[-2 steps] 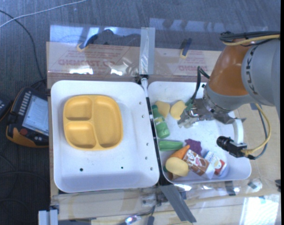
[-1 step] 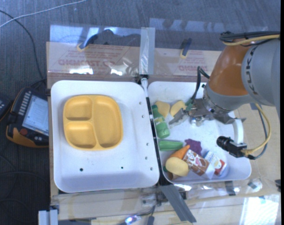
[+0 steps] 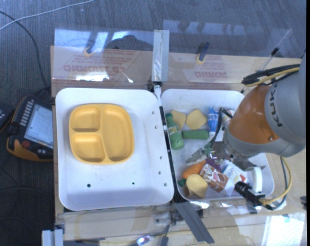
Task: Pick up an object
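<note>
Camera view puts my gripper (image 3: 208, 152) low inside the right bin (image 3: 257, 97), near its middle, among a crowd of small things. My wrist covers much of it, so I cannot tell what it is doing or whether anything is caught in it. Just beside it, toward the bin's front edge, lie a brown and white packet (image 3: 216, 177), an orange carrot-like piece (image 3: 194, 169) and a yellow round piece (image 3: 197, 185), all touching one another. Toward the bin's back edge are two yellow pieces (image 3: 188, 119), a green bottle (image 3: 172, 132), a green block (image 3: 195, 134) and a blue tube (image 3: 212, 121). The left bin (image 3: 114, 188) holds a yellow divided tray (image 3: 100, 132). To do this step well, I think I should choose one object that stands a little apart, perhaps the green block, and come down straight on it. In the crowded front corner I may push the things aside instead.
</note>
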